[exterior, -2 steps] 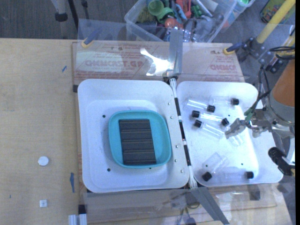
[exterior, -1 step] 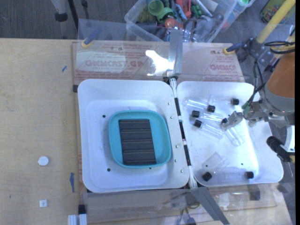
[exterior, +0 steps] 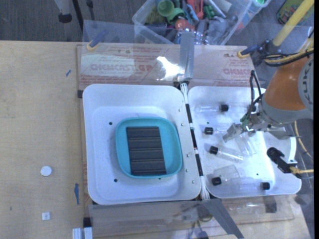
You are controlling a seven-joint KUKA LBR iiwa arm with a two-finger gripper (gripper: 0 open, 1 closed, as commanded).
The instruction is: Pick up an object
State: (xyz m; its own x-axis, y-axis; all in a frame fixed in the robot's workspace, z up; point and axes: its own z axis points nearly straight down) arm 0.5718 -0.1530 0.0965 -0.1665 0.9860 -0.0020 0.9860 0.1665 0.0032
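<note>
Gripper [exterior: 233, 132] low in right bin [exterior: 286, 183], among clear vials [exterior: 225, 154] w/ black caps. Can't tell grip state or if anything's held. Pick looks not done yet; grasp + lift left.

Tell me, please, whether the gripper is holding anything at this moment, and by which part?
It cannot be told. The gripper is low in the right bin, among clear vials with black caps, but the view is too blurred to show anything between its fingers.
</note>
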